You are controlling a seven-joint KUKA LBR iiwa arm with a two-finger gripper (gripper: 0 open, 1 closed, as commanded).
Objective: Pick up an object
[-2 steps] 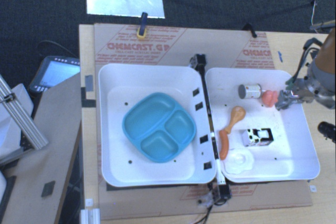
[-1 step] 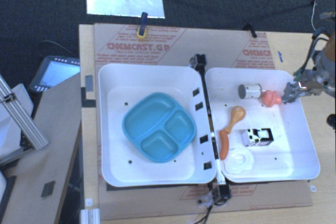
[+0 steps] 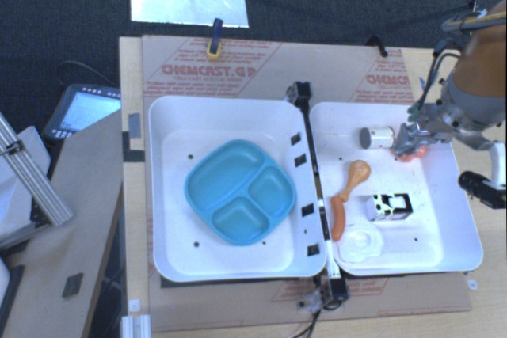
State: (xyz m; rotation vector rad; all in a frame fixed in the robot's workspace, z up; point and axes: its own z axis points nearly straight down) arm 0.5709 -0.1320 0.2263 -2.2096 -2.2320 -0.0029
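Note:
My gripper point(image 3: 412, 143) hangs low over the back right part of the right bin point(image 3: 444, 249), right at a small red-orange object point(image 3: 413, 155) that shows just beneath it. A small white and grey cylinder point(image 3: 377, 138) lies just to its left. Further forward lie a wooden spoon with an orange handle point(image 3: 347, 194), a black and white block point(image 3: 391, 206) and a clear round lid point(image 3: 359, 242).
A blue divided plate point(image 3: 240, 191) fills the middle of the left bin point(image 3: 170, 249). A black divider with clips point(image 3: 311, 170) runs between the bins. The arm's grey body and orange band point(image 3: 479, 67) stand over the right bin's back right corner.

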